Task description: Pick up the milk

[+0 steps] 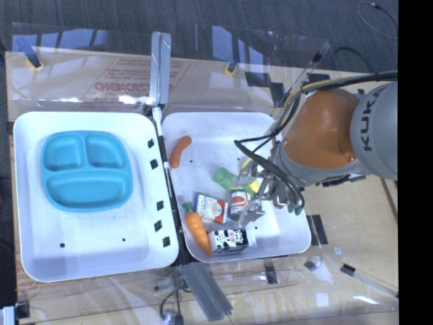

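Two white bins sit side by side; the right bin holds the milk, against its near rim beside the carrot. Pincer hovers just beyond the milk, grip state indeterminable.

Arm reaches leftward, gripper pointing down.

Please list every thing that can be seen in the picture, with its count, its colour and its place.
Bins: two, white, side by side on the bench.
Divided plate: one, light blue, in the left bin.
Sausage: one, orange-red, right bin, far left part.
Carrot: one, orange, right bin, near left corner.
Juice carton: one, white and red, beside the carrot.
Milk carton: one, black and white, right bin, near edge.
Green item: one, right bin, middle; kind unclear.
Arm: one, grey with orange band, from the right.
Gripper: one, low over the right bin.
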You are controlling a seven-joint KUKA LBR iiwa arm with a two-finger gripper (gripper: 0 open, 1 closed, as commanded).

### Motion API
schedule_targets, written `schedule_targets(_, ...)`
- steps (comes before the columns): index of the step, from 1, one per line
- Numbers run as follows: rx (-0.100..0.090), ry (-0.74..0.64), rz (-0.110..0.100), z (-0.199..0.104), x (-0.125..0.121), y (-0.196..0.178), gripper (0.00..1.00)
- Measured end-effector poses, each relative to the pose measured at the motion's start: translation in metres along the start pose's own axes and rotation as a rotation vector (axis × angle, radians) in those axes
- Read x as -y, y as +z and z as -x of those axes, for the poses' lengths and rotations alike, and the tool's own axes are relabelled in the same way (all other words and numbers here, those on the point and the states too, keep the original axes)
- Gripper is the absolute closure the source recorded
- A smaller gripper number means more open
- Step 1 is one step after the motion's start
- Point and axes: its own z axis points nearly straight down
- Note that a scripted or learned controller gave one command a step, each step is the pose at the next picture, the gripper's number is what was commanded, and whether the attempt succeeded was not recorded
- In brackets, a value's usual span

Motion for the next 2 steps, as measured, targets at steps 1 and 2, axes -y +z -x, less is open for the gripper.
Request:
schedule_targets(1,0.025,-0.178,-0.003,-0.025,0.000,0.044,0.00)
schedule_targets(2,0.006,-0.317,-0.009,-0.009,-0.012,0.045,0.00)
